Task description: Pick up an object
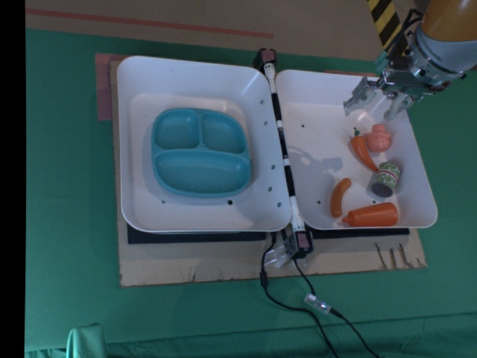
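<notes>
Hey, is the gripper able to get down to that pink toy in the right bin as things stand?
Probably yes. The gripper hangs open just above the pink toy with nothing between them, though the carrot lies right against the toy and may crowd one finger.

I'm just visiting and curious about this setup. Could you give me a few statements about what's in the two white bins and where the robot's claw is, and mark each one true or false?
1. The teal divided plastic plate lies in the left white bin. True.
2. The gripper holds the orange toy carrot. False: the open gripper has nothing between its fingers, and the carrot lies in the bin.
3. The right white bin contains a small green patterned can lying on its side. True.
4. The orange sausage-shaped toy rests on the teal plate. False: it lies in the right bin.
5. The orange plastic bottle lies near the right bin's front edge. True.
</notes>
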You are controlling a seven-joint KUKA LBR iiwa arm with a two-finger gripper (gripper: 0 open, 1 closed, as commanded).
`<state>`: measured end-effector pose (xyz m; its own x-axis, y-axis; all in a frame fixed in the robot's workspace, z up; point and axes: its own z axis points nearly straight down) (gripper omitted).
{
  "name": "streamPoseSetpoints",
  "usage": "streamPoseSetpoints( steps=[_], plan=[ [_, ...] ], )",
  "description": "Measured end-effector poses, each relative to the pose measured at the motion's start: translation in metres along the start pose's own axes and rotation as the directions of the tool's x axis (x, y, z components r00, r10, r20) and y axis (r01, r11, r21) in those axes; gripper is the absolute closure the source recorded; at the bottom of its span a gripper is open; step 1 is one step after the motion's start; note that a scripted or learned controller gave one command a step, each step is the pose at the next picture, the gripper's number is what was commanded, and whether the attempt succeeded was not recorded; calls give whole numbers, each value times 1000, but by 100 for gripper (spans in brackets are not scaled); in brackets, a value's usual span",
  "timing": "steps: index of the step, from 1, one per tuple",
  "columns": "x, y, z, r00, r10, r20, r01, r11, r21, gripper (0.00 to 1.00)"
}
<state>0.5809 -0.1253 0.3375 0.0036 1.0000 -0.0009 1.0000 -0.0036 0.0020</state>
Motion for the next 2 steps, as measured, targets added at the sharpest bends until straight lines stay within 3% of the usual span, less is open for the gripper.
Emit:
streamPoseSetpoints(
  steps=[1,2],
  plan=[
    [18,9,124,1000,0,0,0,1000,-1,0],
    [-6,-6,152,1000,-2,0,2,1000,-12,0]
  ],
)
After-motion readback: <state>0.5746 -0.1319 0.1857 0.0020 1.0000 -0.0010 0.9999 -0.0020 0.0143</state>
